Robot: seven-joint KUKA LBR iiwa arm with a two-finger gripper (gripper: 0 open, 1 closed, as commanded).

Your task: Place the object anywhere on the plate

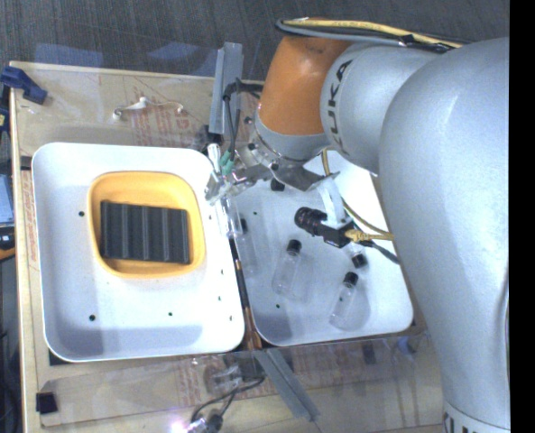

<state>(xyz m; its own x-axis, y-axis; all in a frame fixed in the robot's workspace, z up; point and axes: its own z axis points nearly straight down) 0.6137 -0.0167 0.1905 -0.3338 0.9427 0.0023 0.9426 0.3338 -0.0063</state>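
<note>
A yellow plate (146, 186) lies in the left white bin (78, 318). A dark grey ribbed block (146, 233) rests flat on the plate, covering most of its middle. My gripper (221, 179) hangs over the wall between the two bins, near their far end, just right of the plate's upper right corner. Something small and greenish shows at its tip, too small to make out. In the right bin (389, 312), two clear vials with black caps (288, 271) (345, 301) lie on the floor below the wrist.
The big grey arm covers the right side of the right bin. Another black cap (358, 261) shows by the arm's edge. A grey metal bar (224, 84) stands behind the bins. Bare bin floor surrounds the plate on all sides.
</note>
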